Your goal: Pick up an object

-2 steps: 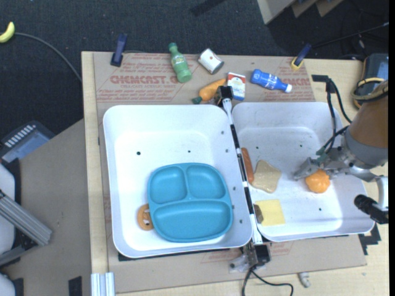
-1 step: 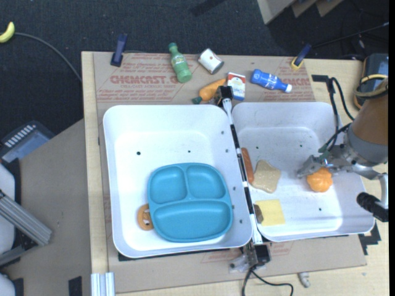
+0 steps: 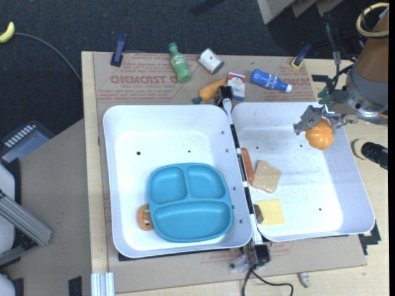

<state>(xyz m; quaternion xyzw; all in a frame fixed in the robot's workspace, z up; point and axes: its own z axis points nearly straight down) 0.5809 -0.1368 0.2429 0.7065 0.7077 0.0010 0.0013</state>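
Observation:
My gripper (image 3: 319, 126) hangs over the far right part of the right bin (image 3: 345, 217), shut on an orange fruit (image 3: 320, 137) that sits between its grey fingers and looks lifted off the bin floor. Lower in the same bin lie a tan bread slice (image 3: 266, 176), a yellow cheese square (image 3: 270, 212) and an orange sausage (image 3: 247, 165) along the left wall. The left bin (image 3: 123, 134) holds a blue divided plate (image 3: 188, 201) with a small brown pretzel (image 3: 144, 217) at its left edge.
Behind the bins on the board lie a green bottle (image 3: 180, 63), a white can (image 3: 210, 60), a blue bottle (image 3: 270, 81), a small carton (image 3: 235, 86), a carrot-like toy (image 3: 210, 91) and a blue clip (image 3: 118, 49). The arm (image 3: 370, 73) comes in from the upper right.

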